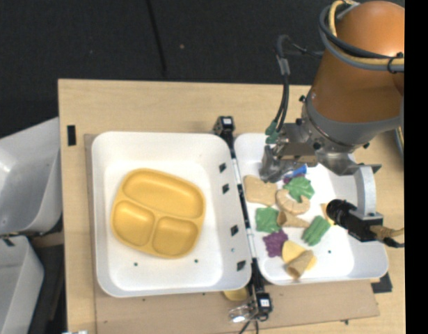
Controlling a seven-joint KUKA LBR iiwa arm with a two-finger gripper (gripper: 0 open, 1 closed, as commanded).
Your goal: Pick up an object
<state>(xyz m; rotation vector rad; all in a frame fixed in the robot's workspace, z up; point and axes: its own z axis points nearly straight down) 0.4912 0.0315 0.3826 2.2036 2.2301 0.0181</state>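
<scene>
Your gripper (275, 167) sits low in the right bin (370, 259), at its upper left, just above the heap of toy food. From this angle you cannot tell how its claw is set, or whether anything sits in it. A blue piece (298, 170) peeks out right beside it, and a tan flat piece (255, 189) lies just below.

You look to be at the reach-and-grasp step: the arm is down among the objects, with nothing visibly lifted. Your next move likely calls for closing on one piece and rising straight up, and the crowding may make a clean single grab hard.

The heap itself is tight. A green leafy piece (298, 187) touches a tan ring-shaped piece (293, 203); below those lie a green flat piece (267, 219), a purple grape bunch (275, 242), a green pod-like piece (315, 229), and a yellow wedge (292, 250) against a tan cone-like piece (302, 263).

The left bin (106, 270) holds a yellow divided tray (158, 211), lying flat, well apart from the arm.
</scene>
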